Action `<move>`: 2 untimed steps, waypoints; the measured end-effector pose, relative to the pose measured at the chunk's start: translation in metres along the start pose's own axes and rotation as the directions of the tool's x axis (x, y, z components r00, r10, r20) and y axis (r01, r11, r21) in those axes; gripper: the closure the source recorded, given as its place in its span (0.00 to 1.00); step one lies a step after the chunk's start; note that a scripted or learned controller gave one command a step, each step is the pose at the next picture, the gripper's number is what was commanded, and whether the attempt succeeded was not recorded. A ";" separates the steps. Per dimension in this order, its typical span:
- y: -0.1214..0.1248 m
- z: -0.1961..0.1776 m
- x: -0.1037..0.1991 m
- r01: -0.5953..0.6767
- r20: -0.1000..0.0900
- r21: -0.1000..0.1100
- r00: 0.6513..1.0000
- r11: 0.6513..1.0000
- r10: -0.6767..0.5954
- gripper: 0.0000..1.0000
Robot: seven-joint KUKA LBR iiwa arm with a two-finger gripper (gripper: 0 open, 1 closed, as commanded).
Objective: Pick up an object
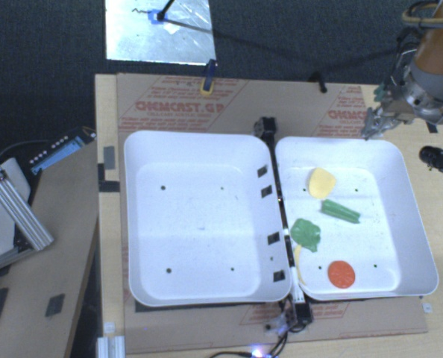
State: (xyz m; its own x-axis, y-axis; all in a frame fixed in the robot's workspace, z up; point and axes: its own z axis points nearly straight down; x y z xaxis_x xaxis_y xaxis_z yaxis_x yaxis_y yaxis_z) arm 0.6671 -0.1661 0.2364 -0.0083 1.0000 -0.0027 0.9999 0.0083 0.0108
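Dark carpet is surrounding the counter [72,200]; brown cardboard sheet [229,99] reading "CHEMCAST GP" is lying under two shallow white bins [199,144]; fingers' state: cannot tell.

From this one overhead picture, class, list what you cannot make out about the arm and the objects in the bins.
- Claw: small and blurred in the camera view, above the right bin's far rim; open or shut cannot be told.
- Arm: cut off by the right edge.
- Pale yellow sliver: partly tucked under the green leafy object; its shape is unclear.
- Orange round object: too small to identify.
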 end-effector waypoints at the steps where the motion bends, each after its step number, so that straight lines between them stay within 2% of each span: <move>1: 0.005 -0.138 -0.017 -0.002 0.004 -0.009 1.000 1.000 0.002 1.00; 2: 0.004 -0.301 -0.026 -0.002 0.005 -0.011 1.000 1.000 0.002 1.00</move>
State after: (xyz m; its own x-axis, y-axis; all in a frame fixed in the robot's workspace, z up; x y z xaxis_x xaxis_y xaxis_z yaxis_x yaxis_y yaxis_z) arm 0.6680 -0.1910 0.5375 -0.0065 1.0000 -0.0075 0.9997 0.0066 0.0215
